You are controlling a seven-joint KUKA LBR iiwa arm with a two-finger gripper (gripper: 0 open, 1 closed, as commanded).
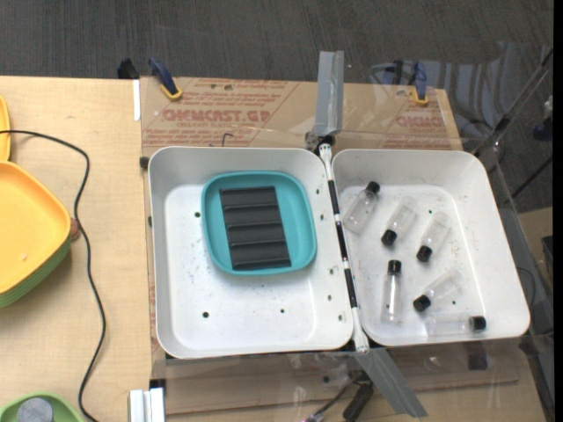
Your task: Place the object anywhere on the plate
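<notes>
A teal square plate (259, 223) with a dark ribbed centre lies in the left white bin (185, 288), toward its upper middle. Several clear plastic vials with black caps lie scattered in the right white bin (493, 236): one near the top left (361, 207), one in the middle (398, 223), one to its right (432, 237), one upright-looking along the lower left (391, 290), and more near the lower right (440, 294). Nothing rests on the plate.
Stacked yellow and green plates (26, 236) sit on the wooden bench at the far left, with a black cable (88, 262) trailing past them. Brown cardboard (229, 112) with clamps lies behind the bins. A metal divider post (330, 95) stands between the bins.
</notes>
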